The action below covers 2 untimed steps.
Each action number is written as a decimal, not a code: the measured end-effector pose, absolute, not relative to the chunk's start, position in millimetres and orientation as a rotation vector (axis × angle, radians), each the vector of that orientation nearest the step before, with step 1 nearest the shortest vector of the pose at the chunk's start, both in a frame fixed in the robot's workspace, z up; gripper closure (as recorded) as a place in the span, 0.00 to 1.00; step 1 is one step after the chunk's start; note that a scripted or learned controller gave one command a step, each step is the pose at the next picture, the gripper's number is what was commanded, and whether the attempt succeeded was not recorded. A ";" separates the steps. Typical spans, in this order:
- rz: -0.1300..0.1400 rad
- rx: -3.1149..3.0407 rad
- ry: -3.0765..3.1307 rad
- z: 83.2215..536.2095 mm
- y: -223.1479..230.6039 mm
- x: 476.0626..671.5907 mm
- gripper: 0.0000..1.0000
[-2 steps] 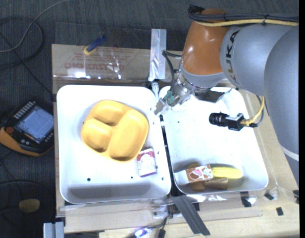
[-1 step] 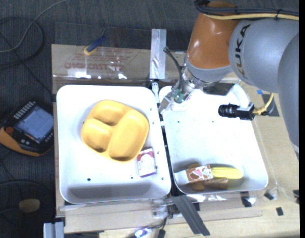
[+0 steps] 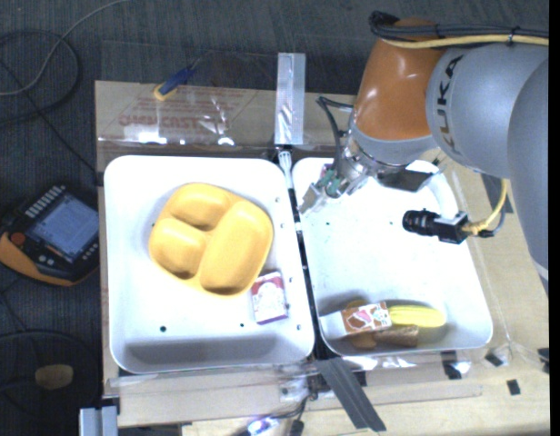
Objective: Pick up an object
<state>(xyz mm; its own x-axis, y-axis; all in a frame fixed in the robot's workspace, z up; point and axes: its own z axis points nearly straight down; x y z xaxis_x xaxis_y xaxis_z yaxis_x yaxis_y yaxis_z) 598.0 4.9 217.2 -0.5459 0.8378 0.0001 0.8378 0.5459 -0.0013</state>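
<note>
And here is the grey arm, reaching in from the right, its orange band hanging over the far edge of the right bin. The claw sits low by that bin's far left corner, right beside the divide between the two bins, and whether it is released or clenched cannot be told from this angle; nothing shows in its grip. A small black fitting on a yellow cable hangs above the right bin's floor, towards its right wall.

Down at the near edge of the right bin lies a yellow banana-shaped item, touching a small brown packet with a pink label on its left. Both are well apart from the claw.

Over in the left bin, a big yellow lumpy cushion shape fills the middle, and a small pink-and-white carton rests just beside it near the bin's near right corner.

Left of the bench, a handheld control pendant lies on the dark floor.
</note>
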 end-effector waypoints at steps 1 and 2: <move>0.002 -1.127 -2.935 266.5 37.9 638.4 1.00; 0.001 -0.671 -3.070 222.1 31.5 643.6 1.00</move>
<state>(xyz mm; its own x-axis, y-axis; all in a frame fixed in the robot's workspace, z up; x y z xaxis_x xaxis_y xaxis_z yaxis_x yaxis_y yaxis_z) 643.6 31.5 222.1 -0.9088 0.4172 -0.0014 0.4172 0.9088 -0.0005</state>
